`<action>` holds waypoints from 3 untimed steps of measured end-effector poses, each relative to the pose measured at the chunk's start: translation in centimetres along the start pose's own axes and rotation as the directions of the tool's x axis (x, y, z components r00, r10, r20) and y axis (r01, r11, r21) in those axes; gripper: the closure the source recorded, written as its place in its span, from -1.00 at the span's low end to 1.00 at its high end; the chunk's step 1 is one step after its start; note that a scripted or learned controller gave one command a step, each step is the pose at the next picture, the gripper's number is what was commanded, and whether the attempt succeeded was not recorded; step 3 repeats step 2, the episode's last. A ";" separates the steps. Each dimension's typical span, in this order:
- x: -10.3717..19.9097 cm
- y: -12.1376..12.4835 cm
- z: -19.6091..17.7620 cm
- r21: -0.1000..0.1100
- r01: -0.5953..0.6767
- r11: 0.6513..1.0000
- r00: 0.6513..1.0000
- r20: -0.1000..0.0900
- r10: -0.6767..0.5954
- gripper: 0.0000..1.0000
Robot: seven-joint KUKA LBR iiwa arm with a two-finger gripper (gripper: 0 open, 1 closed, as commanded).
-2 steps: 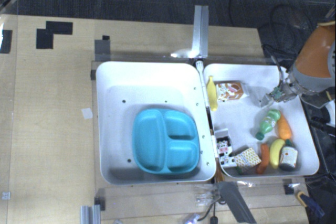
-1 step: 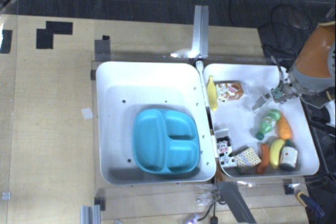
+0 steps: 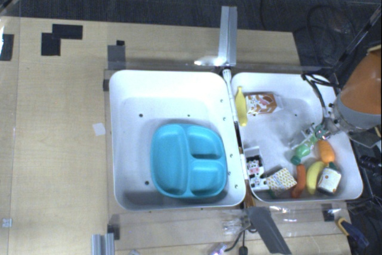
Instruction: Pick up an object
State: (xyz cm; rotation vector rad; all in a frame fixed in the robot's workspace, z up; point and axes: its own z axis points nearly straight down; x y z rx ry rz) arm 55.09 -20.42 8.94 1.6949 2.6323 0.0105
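From above, the gripper (image 3: 314,132) sits low in the right bin (image 3: 280,122), among a green toy (image 3: 300,153), an orange carrot (image 3: 326,151) and a banana (image 3: 314,176) (whether it grips anything, I cannot tell). The left bin (image 3: 128,122) holds a blue divided plate (image 3: 188,159).

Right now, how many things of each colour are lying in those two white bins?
Blue: 1, divided plate
Yellow: 2, long piece, banana
Orange: 2, carrot, small piece
Green: 1, toy
Printed packets and bottle: 4
Total: 10, though the right bin's pile is cluttered.
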 end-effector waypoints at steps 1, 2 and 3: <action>-0.2 0.3 -1.1 -0.006 0.000 1.000 1.000 0.007 0.000 1.00; 3.9 6.7 -11.7 0.009 0.036 0.999 0.999 -0.004 -0.036 1.00; 3.9 6.7 -11.7 0.009 0.036 0.999 0.999 -0.004 -0.036 1.00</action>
